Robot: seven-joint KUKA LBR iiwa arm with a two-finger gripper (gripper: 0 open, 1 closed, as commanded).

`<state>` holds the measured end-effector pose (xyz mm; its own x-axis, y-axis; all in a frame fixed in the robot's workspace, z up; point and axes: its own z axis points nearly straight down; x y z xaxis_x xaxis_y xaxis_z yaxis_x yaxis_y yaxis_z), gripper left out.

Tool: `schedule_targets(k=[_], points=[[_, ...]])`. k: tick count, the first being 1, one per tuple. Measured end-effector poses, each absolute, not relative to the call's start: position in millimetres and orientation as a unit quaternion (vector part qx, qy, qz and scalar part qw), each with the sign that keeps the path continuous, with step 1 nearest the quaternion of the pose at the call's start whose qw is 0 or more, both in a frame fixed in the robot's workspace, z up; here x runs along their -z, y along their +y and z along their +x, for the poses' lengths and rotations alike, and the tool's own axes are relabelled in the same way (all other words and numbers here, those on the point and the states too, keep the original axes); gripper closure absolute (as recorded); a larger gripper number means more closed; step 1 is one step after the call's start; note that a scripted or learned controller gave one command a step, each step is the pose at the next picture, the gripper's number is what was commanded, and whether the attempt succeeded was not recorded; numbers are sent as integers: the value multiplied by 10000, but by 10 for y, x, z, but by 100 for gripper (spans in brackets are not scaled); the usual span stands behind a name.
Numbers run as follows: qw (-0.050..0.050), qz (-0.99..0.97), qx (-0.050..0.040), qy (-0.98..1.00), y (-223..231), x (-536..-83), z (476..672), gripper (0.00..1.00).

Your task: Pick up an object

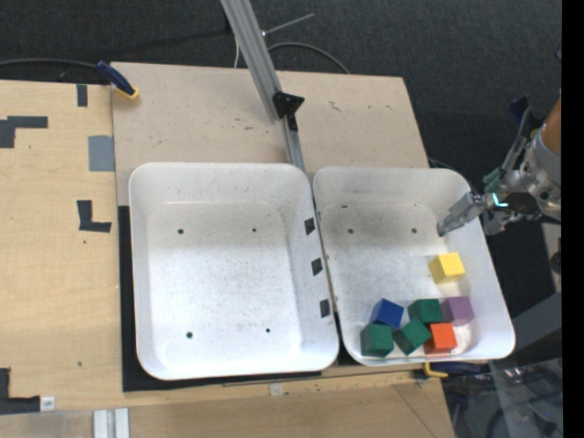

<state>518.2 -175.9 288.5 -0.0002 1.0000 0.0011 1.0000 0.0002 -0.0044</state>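
Blocks (415, 322) (three green, one each yellow, blue, purple, orange); end effector (461, 213) state unclear.

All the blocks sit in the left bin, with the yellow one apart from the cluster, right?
Not quite. The camera view shows the blocks in the right bin, not the left bin. The rest holds: the yellow block lies apart from the cluster near the bin's front edge.
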Motion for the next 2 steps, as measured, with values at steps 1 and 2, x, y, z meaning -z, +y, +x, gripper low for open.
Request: schedule_targets(k=[1,2], points=[[3,-7065,-3,-7077,-1759,-2902,5189,0],[21,-7066,-17,-7076,-1693,-2450,5198,0]])
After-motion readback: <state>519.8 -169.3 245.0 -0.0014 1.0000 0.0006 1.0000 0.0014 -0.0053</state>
